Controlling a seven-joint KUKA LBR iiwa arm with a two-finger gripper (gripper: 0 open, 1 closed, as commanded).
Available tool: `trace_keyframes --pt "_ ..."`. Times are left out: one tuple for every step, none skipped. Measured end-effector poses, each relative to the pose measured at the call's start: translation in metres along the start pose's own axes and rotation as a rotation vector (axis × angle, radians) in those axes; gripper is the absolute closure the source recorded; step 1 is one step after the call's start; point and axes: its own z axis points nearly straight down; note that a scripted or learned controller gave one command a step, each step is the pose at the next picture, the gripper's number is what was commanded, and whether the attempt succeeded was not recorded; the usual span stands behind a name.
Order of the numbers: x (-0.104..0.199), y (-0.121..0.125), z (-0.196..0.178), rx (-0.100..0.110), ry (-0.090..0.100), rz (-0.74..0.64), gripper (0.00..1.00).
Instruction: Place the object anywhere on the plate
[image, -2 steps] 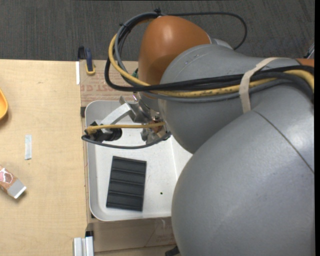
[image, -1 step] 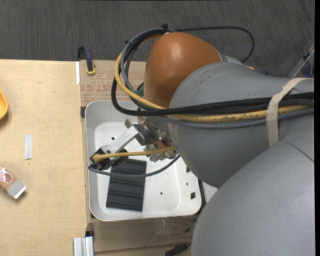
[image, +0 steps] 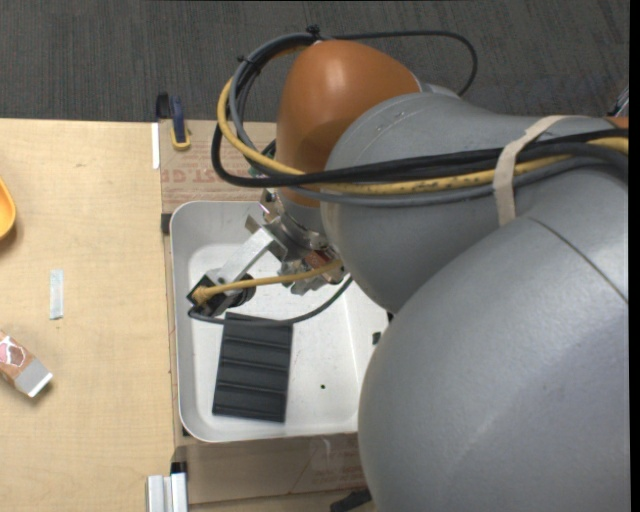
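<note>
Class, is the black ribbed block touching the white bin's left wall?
Apart: the camera view shows bare floor between the black ribbed block and the left wall of the white bin.

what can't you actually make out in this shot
- White bin: right side covered by the grey arm in the camera view; contents there hidden.
- Orange thing: cut off by the left edge, unidentifiable.
- Red-and-white item: clipped by the left edge, too small to name.

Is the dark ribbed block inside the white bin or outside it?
Inside. The dark ribbed block lies flat in the white bin, within its rim.
</note>
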Motion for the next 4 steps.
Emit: trace_keyframes --pt "0.046 0.037 0.031 0.001 0.005 0.242 1.00" --pt "0.027 0.023 -0.047 0.001 0.005 0.474 1.00" --pt "0.088 0.071 -0.025 0.001 0.004 0.433 1.00" --pt "0.022 0.017 -0.010 0.000 0.001 0.119 1.00"
